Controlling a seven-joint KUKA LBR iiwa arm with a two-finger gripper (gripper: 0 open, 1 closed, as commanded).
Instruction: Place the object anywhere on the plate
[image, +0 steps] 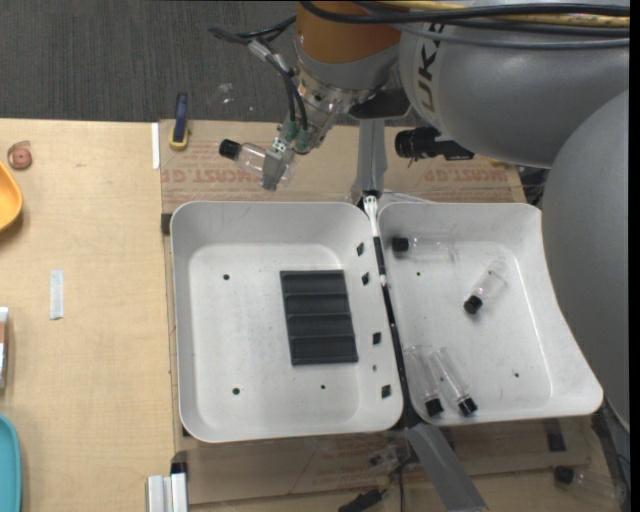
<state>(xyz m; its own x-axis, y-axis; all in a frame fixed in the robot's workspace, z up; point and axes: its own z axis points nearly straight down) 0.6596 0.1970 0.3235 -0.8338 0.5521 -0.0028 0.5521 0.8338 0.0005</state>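
Around the bins: on the wooden bench to your left you see an orange dish at the edge, a small pink disc, a pale strip and a teal object in the near corner. A blue-handled tool lies behind the left bin, on the edge of the cardboard sheet under both bins.
In the way: the grey arm fills your upper right and hangs over the right bin's far rim. Nothing lies on or over the plate.
Left bin: it holds the black ribbed plate, lying flat at about the middle of the floor.
Right bin: you have four clear vials with black caps here. One vial lies near the far left corner, one is tilted mid-floor, and a pair lies side by side near the front rim.
Task's thing: a clear capped vial sits behind the left bin's far rim, over the cardboard and outside both bins, well apart from the plate.
Vial against jaws: its clear end meets the jaws' tip and its black cap points away to your left.
Jaws: you cannot tell whether they are apart, together or clamped on the vial. The tip is too small and cluttered.
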